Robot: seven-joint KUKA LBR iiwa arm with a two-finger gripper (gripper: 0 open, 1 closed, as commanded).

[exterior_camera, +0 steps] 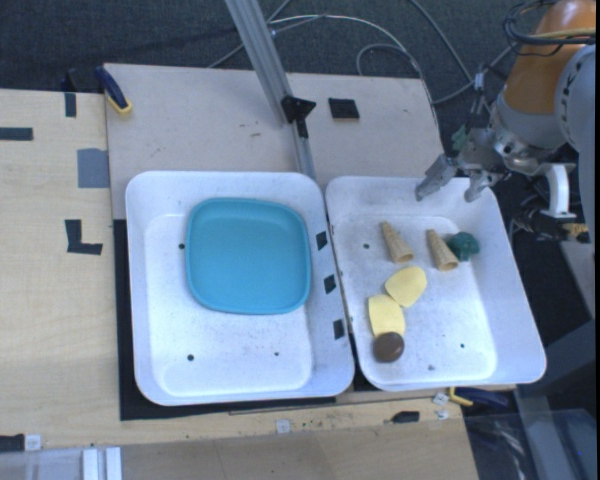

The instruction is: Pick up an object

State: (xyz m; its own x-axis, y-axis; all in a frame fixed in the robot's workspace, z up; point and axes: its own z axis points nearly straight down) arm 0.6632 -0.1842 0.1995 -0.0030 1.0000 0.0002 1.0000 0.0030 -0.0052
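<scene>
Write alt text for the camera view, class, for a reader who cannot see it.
A grey robot arm's open gripper hangs over the far edge of the right white bin, which holds two cones, a green piece, two yellow pieces and a brown ball. The left white bin holds a blue plate.

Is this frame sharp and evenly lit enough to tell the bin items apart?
Camera view: light is even and soft, with no strong glare on the bins; overall slightly soft focus, yet the cones, yellow pieces and brown ball separate clearly; the gripper looks a little blurred.
</scene>
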